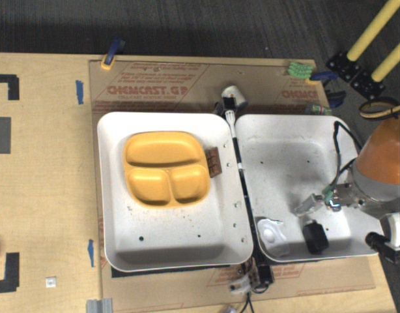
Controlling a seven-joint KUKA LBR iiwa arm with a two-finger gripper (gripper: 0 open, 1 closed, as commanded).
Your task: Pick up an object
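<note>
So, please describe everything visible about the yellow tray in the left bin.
The yellow divided tray lies flat, open side up, in the upper middle of the left bin. It looks like smooth moulded plastic with rounded corners, with one long compartment at the top and two smaller ones below. A small brown block sits against its right edge. The gripper is away, over the right bin.

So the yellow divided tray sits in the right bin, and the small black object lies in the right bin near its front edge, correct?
Not quite. The camera view shows the yellow divided tray in the left bin, not the right one. The rest holds: the small black object lies in the right bin near its front edge.
</note>
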